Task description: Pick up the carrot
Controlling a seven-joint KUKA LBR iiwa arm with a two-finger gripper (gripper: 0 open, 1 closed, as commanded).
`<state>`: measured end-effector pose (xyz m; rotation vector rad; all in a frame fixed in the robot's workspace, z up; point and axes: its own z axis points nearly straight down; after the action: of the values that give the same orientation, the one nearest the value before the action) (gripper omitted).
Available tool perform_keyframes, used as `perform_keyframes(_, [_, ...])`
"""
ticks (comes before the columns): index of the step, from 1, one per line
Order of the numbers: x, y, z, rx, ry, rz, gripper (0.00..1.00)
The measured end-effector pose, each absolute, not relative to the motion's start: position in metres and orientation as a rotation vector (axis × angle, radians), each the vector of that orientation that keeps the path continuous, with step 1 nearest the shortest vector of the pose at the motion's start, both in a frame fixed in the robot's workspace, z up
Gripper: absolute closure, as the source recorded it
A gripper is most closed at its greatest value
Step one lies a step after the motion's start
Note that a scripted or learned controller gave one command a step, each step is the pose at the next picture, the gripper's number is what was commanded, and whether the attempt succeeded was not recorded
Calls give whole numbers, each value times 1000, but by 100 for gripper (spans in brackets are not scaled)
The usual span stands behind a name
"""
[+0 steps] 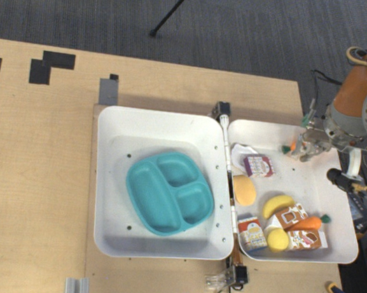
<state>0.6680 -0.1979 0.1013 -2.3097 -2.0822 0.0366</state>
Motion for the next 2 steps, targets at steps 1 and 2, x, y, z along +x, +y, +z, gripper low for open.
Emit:
perform_keyframes(1, [551, -193, 87, -2049, -2388, -3, 100])
perform_keyframes(2, [529, -153, 214, -1962, -2471, -11, 100])
